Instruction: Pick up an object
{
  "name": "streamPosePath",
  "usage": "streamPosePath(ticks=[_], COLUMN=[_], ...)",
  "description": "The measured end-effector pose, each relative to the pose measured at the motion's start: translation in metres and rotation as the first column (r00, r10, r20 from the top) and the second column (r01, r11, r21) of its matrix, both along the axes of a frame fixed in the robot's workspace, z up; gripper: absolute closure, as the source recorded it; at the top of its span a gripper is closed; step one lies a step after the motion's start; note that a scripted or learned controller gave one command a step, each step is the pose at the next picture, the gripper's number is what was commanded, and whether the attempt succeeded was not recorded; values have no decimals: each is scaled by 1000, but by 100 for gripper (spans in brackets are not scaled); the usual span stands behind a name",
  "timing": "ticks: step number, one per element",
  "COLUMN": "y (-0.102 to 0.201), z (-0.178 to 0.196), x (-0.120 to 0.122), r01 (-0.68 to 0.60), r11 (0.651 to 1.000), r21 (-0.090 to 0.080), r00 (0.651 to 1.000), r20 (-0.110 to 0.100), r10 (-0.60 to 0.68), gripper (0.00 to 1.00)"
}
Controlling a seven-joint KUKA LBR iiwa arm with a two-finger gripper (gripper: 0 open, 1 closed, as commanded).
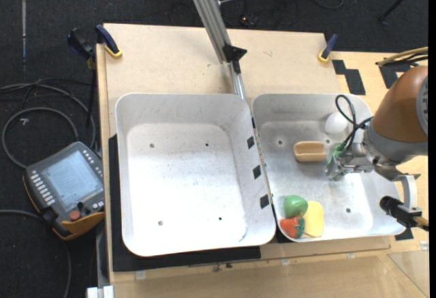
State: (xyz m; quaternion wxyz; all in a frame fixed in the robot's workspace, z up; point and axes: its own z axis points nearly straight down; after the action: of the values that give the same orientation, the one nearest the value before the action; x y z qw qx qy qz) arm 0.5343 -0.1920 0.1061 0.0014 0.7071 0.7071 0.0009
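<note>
Hand [338, 166] low in right bin [286, 112]; bench [177, 58] on dark floor [48, 31].

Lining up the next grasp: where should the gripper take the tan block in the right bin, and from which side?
Probably across its short width, coming straight down. The tan block lies flat, long axis running left-right, with bare bin floor on its near and far sides for the fingers. The gripper sits just off its right end, so a short shift left should do.
</note>
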Motion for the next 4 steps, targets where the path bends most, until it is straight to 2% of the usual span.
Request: streamPosePath(ticks=[2, 3, 4], y=[-1, 0, 60], z=[101, 144, 135], x=[23, 23, 38], r01=[-4, -3, -8], r11=[1000, 1000, 1000], r21=[-2, -2, 3], r00=[1000, 1000, 1000], r20=[3, 3, -4], r10=[4, 3, 8], gripper=[100, 100, 100])
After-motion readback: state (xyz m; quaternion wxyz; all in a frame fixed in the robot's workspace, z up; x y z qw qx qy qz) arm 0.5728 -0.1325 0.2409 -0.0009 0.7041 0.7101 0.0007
